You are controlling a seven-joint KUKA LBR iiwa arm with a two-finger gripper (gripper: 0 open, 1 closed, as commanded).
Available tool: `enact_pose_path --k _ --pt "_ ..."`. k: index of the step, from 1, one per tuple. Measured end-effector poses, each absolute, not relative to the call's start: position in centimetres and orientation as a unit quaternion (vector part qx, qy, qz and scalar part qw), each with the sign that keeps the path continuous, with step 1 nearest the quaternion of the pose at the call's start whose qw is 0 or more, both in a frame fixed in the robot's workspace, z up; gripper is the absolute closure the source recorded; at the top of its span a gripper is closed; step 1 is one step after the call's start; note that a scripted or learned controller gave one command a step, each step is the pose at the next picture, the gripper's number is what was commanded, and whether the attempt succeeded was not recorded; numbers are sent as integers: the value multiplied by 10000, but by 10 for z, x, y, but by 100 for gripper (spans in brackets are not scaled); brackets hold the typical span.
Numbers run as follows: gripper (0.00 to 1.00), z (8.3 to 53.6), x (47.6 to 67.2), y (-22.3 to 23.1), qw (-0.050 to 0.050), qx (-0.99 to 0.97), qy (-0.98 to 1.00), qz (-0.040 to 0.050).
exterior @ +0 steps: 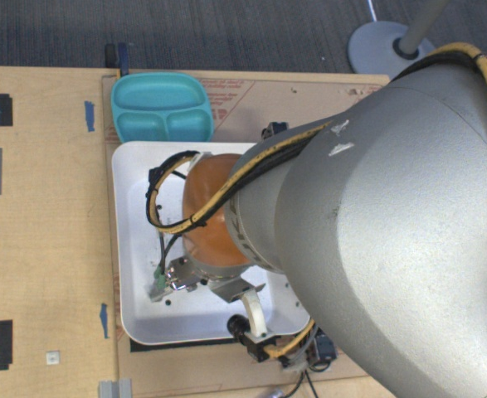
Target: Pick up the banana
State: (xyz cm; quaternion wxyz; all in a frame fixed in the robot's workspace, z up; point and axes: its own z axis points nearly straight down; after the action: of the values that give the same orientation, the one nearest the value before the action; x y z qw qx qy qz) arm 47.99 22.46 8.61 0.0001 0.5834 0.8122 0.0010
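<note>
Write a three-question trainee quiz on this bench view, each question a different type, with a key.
1. True or false: the teal divided plastic tray sits inside the shallow white bin.
2. Multiple choice: the grey arm's orange band is above (A) the white bin, (B) the tan bench top, (C) the dark carpet.
3. Fill in: black and ____ cables loop beside the orange band.

Key: 1 false, it lies beyond the bin's far edge; 2 A; 3 yellow.
</note>
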Motion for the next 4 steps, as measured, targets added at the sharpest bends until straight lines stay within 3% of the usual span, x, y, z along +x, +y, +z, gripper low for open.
enact_pose_path --k 1,2,3,4 --pt "0 136 479 207 -1 7668 6419 -2" --pt "0 86 480 224 -4 6811 7322 2" --pt "0 142 479 219 -2 7952 6064 -4" --pt "0 238 479 189 -2 7295 6839 0"
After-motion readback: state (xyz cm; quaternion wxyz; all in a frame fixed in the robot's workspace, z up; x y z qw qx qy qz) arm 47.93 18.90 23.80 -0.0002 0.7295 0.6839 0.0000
